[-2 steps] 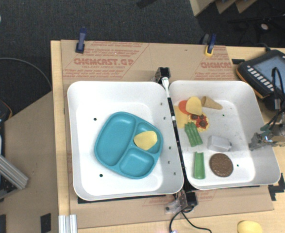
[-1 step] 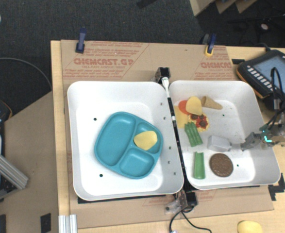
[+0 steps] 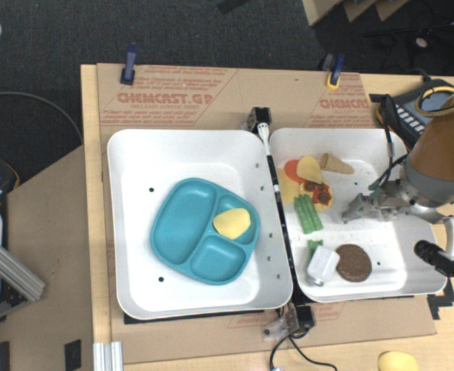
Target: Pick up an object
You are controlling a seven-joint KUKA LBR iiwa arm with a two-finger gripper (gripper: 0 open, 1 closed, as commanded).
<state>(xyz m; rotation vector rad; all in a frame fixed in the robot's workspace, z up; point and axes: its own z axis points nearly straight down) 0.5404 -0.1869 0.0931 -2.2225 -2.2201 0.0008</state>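
A: Camera view first, biggest things down: what's on the worktop [image 3: 203, 91]?

B: Two shallow white plastic bins side by side. The left bin [image 3: 134, 207] carries a teal three-compartment plate [image 3: 182, 230] with a pale yellow rounded lump [image 3: 232, 222] in its right-hand compartment. The right bin [image 3: 381, 280] holds the loose pieces.

A: And the arm?

B: The grey arm with its orange band [image 3: 442, 157] reaches in from the right, and its end effector [image 3: 358, 206] hangs over the middle of the right bin. Whether it is parted or closed I cannot tell (too dark and foreshortened); nothing is visibly in its grip.

A: What lies nearest?

B: A brown round disc [image 3: 353, 262] sits toward the near edge, below the end effector; beside it, a white cup-like piece [image 3: 322, 263]. A green stick [image 3: 308, 213] lies to the left, long axis running roughly front to back. I'd judge the disc the shortest reach.
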